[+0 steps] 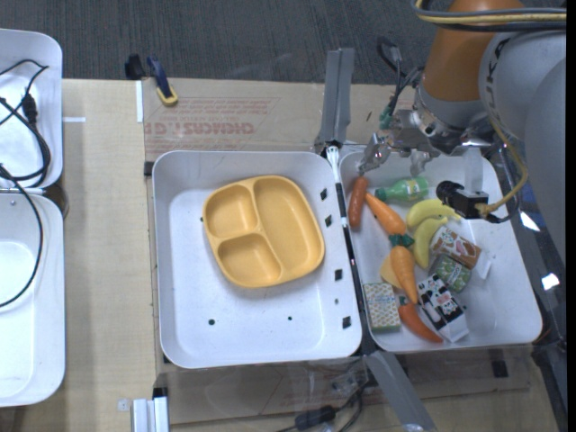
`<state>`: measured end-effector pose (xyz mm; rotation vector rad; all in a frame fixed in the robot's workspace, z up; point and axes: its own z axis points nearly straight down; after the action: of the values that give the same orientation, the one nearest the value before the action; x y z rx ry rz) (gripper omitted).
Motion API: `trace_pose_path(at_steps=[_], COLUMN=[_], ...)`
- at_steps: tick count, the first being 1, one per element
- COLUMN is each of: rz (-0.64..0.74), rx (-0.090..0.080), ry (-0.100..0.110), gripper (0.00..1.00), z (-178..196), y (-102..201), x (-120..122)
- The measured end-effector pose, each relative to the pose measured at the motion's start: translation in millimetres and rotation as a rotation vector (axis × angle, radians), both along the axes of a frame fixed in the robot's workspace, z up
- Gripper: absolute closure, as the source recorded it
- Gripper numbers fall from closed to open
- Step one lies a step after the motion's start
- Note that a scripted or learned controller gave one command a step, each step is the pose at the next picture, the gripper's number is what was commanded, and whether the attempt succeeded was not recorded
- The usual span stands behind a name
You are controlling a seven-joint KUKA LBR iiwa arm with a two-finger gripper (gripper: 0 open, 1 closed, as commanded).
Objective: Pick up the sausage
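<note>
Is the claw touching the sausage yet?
Cannot tell. In the camera view the claw hangs just above the sausage's upper end, but the slanted angle shows neither contact nor gap plainly.

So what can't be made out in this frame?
- Metal two-finger gripper, camera view: too small and cluttered to tell open from shut.
- Reddish-brown sausage: its top end meets the fingers; contact unclear.
- Right white bin: far corner hidden by the grey arm.

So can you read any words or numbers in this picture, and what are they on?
Brown board behind the bins: red printed letters, upside down and too blurred to read.
Black-and-white carton: print too small to read.
Green-and-red packet: print too small to read.
Small patterned box: nothing readable.
</note>
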<state>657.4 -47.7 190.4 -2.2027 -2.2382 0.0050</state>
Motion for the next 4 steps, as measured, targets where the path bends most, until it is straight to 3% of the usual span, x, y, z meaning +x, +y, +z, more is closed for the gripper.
trace_pose_path(at_steps=[1,2,3,4], rz=[-0.001,-0.007,-0.018,-0.143], rx=[0.0,-0.001,-0.005,-0.003], ry=[-0.001,-0.002,-0.024,-0.03], gripper=[0.0,0.0,0.0,0.0], z=[1.0,1.2,-76.2,-83.5], y=[28.3,-6.4,-44.8,-47.6], x=[-9.4,-10.5,6.0,8.9])
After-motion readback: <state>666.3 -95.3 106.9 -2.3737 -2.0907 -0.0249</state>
